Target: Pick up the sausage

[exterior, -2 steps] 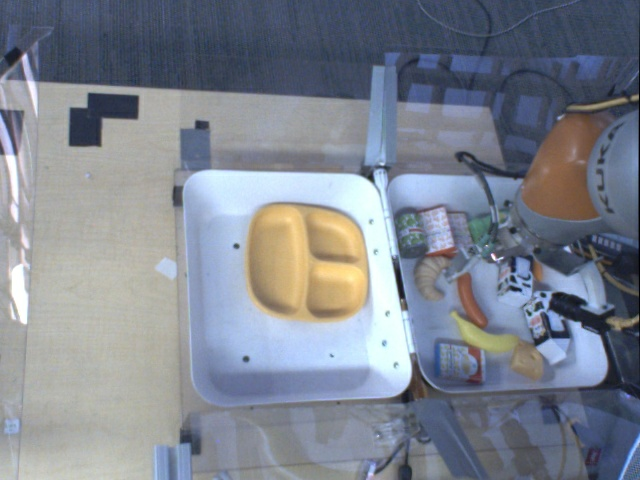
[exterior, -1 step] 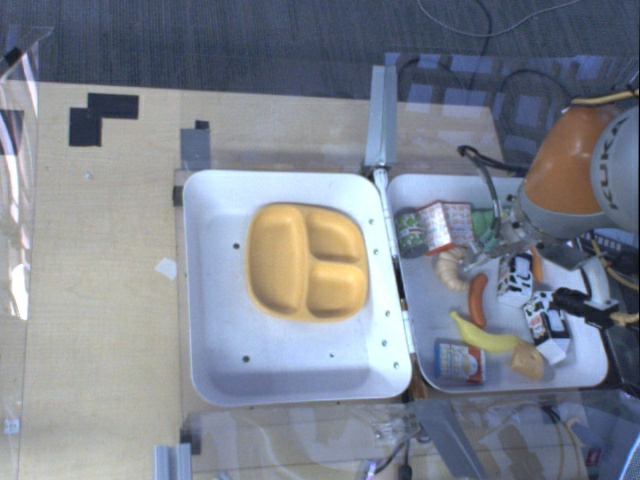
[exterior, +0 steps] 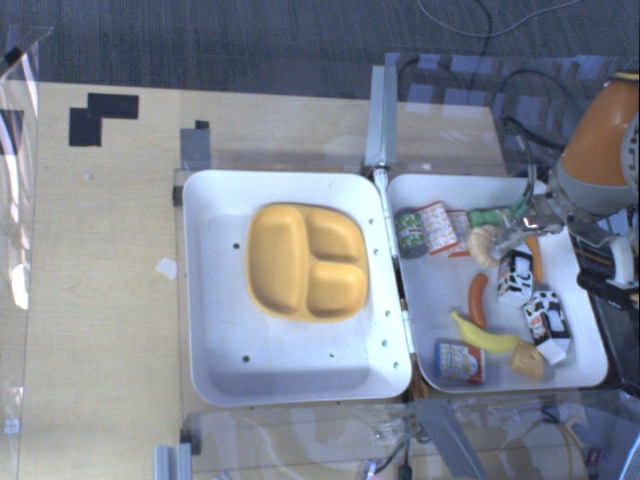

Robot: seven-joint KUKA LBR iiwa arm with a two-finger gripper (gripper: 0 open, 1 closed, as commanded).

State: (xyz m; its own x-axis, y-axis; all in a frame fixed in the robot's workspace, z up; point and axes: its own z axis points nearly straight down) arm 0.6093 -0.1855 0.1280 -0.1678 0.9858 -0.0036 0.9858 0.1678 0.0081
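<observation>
Watching the right white bin (exterior: pixel 592 368), I am seeing the slim reddish-orange sausage (exterior: pixel 478 299) lying just above the yellow banana (exterior: pixel 484 335). The claw (exterior: pixel 527 220) is hovering near; I cannot tell its state. Closing there risks snagging the cow-print carton (exterior: pixel 515 273).

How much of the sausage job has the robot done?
Nothing looks done yet: the sausage lies in the right bin, above the banana. The pincer is over the bin's far side, among other toys. Reaching, grabbing and lifting are left.
</observation>
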